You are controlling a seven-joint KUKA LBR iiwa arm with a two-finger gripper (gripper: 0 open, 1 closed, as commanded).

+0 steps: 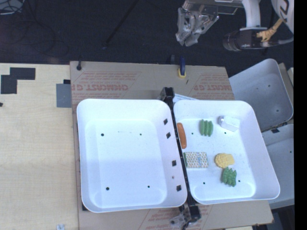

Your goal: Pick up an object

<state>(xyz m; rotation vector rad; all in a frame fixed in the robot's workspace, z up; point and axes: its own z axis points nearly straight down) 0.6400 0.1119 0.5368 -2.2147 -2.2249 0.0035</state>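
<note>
The gripper [188, 36] hangs high at the top of the camera view, well behind the bins and above the dark floor. The right bin [259, 143] holds several small items: an orange hot dog [182, 134] by its left wall, green pea pods [206, 127], a pale clear block [229, 123], a speckled white-green pad [195, 159], a yellow corn piece [224, 160] and a green bumpy vegetable [229, 177]. Nothing is between the gripper and any of them.
The left bin [86, 128] sits beside the right one on a brown board [120, 80]. Black clips [169, 94] join the bins along the middle. A grey metal plate [261, 90] lies at the right, and a small blue-yellow object [182, 68] stands at the board's back edge.
</note>
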